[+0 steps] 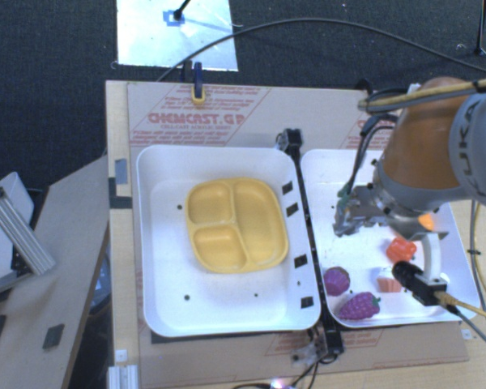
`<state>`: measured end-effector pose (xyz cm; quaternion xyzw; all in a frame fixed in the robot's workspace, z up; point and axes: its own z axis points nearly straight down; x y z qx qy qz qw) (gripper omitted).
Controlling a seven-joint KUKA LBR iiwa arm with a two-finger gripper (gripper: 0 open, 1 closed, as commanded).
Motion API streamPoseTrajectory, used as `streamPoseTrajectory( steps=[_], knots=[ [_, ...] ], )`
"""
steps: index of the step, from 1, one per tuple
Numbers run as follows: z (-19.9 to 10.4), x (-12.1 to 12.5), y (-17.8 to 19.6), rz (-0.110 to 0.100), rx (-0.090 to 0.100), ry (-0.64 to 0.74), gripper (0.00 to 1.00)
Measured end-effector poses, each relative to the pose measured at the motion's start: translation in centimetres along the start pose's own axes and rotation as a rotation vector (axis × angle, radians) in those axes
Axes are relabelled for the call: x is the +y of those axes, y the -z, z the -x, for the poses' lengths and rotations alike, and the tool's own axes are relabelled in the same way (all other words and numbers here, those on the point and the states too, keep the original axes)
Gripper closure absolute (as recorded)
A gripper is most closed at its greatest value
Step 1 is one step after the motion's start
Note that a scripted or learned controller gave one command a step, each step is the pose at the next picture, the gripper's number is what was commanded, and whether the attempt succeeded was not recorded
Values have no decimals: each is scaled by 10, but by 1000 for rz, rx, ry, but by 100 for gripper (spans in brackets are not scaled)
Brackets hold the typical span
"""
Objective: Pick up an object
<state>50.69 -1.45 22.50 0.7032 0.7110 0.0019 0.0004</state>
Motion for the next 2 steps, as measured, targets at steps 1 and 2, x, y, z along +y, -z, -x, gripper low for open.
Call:
streamPoseTrajectory(
  steps=[1, 2],
  knots=[
    [-57, 4, -7, -2, 0, -1, 100],
    [-100, -3, -5, -2, -1, -1, 100]
  ],
)
